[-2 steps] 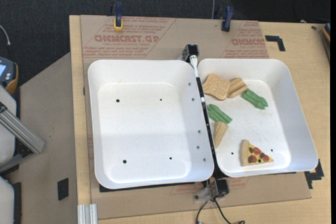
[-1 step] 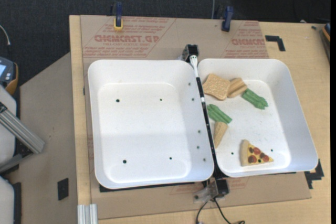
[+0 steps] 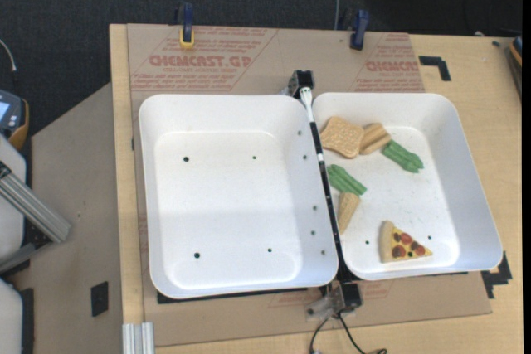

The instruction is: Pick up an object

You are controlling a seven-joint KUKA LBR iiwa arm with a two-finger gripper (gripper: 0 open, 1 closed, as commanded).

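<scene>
Currently, no object is lifted: every candidate lies flat on the floor of the right shallow white plastic bin [image 3: 465,170]. Taking that bin's centre as the dial:

- the toy pizza slice with red toppings [image 3: 402,244] lies at 6 o'clock, apart from the others;
- the square tan cracker [image 3: 342,136] lies at 10 o'clock, touching a smaller tan bread piece [image 3: 374,138];
- one green pod-shaped piece [image 3: 403,155] lies at 12 o'clock;
- a second green pod piece [image 3: 345,178] lies at 9 o'clock, with a tan wedge [image 3: 347,210] just beside it at 8 o'clock.

The left shallow white plastic bin [image 3: 166,178] adjoins at 9 o'clock. You cannot tell the claw's state from this view. Judge the task as not begun: approach, grasp and lift all remain.
</scene>
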